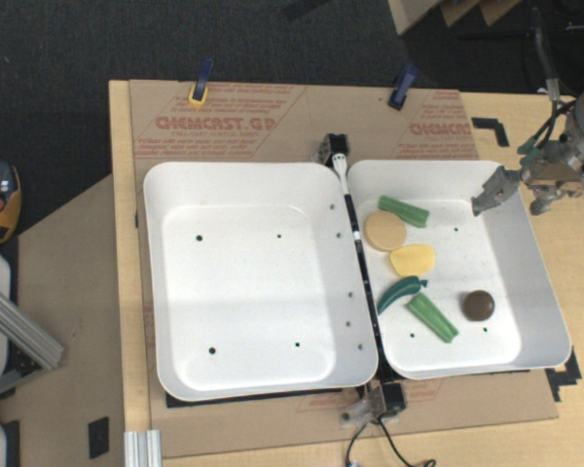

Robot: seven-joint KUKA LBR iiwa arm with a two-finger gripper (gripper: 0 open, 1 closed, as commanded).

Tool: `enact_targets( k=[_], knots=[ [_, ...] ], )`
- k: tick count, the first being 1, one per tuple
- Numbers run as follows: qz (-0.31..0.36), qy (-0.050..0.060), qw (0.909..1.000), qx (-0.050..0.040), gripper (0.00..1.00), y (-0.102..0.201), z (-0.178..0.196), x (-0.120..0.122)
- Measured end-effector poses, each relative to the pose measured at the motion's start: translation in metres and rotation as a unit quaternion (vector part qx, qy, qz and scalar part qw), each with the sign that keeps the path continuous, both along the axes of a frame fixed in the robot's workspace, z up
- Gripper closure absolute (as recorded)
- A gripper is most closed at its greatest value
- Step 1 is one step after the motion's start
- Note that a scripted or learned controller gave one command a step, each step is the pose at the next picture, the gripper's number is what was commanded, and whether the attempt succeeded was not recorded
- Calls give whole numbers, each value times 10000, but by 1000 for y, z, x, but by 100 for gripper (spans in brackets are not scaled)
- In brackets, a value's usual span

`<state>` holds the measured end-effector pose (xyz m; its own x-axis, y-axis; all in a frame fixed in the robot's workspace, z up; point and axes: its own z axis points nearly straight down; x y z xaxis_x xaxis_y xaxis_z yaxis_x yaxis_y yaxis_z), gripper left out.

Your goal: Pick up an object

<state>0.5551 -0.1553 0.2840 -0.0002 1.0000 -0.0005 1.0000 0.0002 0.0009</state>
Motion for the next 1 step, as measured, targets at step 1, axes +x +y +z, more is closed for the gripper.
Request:
enact_targets(
  k=[1],
  knots=[
    [2, -17, 10000, -7, 100, 0, 11, 1]
  ],
)
